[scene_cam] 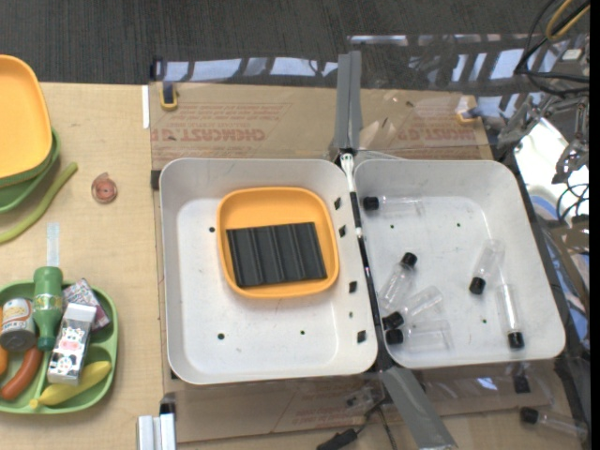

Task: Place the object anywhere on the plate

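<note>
— Where are the objects?
— Clear vials (485,267) with black caps lie scattered in the right bin (441,181). The orange plate (277,198), bearing a dark ribbed pad (278,255), sits in the left bin (192,331).
— And the pincer, apart or together?
— I cannot tell.

Even bright overhead light; soft shadows; glare at right edge on white bins (187,345); sharp focus.

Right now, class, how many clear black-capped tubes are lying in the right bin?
About 6, though overlapping clear ones may hide more: one at the top left, one left of centre, two at the bottom left, two on the right.
</note>
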